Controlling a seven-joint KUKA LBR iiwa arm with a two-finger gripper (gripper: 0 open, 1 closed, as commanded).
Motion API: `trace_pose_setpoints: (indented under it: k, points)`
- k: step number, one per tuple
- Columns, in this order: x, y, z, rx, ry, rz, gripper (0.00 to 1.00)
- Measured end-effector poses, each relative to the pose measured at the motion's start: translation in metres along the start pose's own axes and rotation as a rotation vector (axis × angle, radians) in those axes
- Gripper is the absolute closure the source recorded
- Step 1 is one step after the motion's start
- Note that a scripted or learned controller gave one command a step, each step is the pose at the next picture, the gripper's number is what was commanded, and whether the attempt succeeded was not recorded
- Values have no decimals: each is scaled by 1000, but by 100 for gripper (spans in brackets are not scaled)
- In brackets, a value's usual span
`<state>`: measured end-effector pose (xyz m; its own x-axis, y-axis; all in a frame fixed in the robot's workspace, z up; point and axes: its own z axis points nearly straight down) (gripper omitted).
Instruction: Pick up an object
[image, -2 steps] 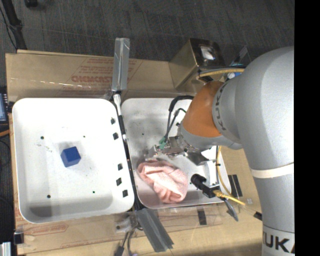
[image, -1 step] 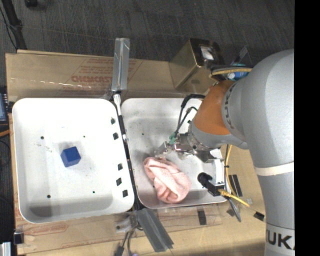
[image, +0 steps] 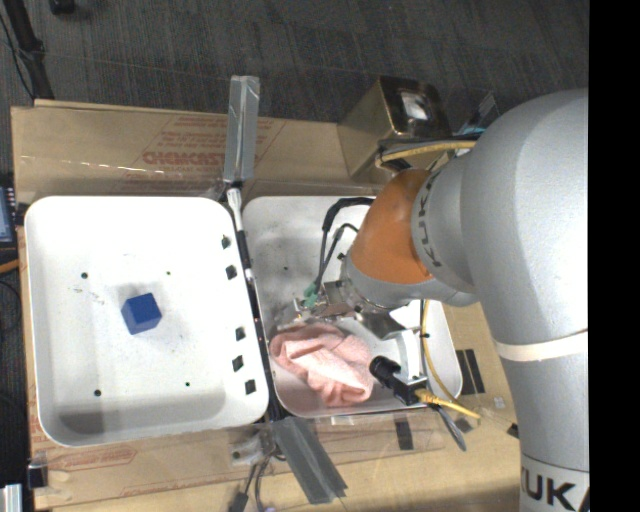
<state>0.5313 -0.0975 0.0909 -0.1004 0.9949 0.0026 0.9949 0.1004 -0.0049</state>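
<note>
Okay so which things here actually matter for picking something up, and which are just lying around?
Matter for the job:
- pink cloth, in the right bin, just below the arm's wrist
- blue cube, alone in the left bin

Lying about:
- flattened cardboard under the bins
- small brown box beyond the right bin

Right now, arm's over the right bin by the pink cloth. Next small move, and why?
Probably a short descent straight onto the pink cloth. The gripper sits at the cloth's upper edge in the right bin, with nothing visibly between them, so it is the nearest target. The blue cube lies in the left bin, far across the divider.
</note>
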Motion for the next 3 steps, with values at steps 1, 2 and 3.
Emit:
trace_pose_setpoints:
  k: [1, 2, 3]
  points:
    - [0, 0, -10, 2, 1, -3, 100]
    - [11, 40, -181, -4, -2, 2, 100]
    - [-13, 98, -143, -4, -4, -250, 100]
